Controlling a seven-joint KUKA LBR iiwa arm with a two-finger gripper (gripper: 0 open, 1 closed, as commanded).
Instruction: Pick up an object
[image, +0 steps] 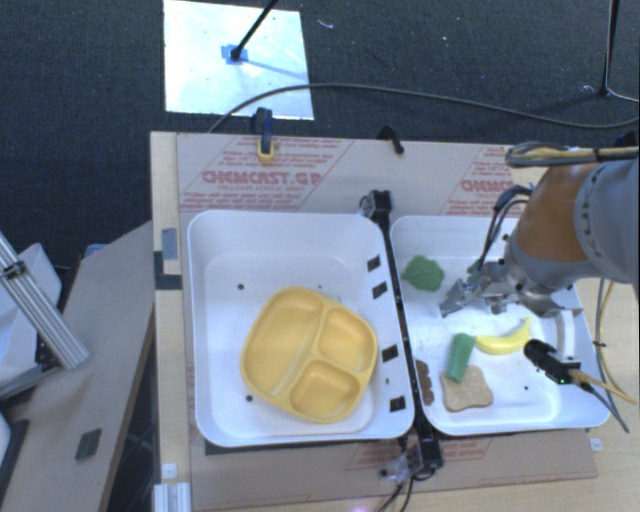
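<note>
Hovering low in right bin (560, 405): hand (462, 298) near its middle, grip state unreadable | nearest picks: banana (503, 339) just beside, green block (460, 356), toast (467, 391) at near edge | yellow tray (308, 352) parked in left bin (215, 330).

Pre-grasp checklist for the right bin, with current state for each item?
1. Gripper over the right white bin: ok, low above its floor.
2. Nothing between the fingers: cannot tell, the fingertips are too small to read.
3. Nearest targets free of each other: ok, the green leafy lump lies apart from the yellow banana.
4. Green cylinder isolated: not ok, it touches or overlaps the tan toast slice.
5. Arm clear of the black divider clips: ok.
6. Yellow compartment tray out of the way: ok, it sits in the left white bin.
</note>
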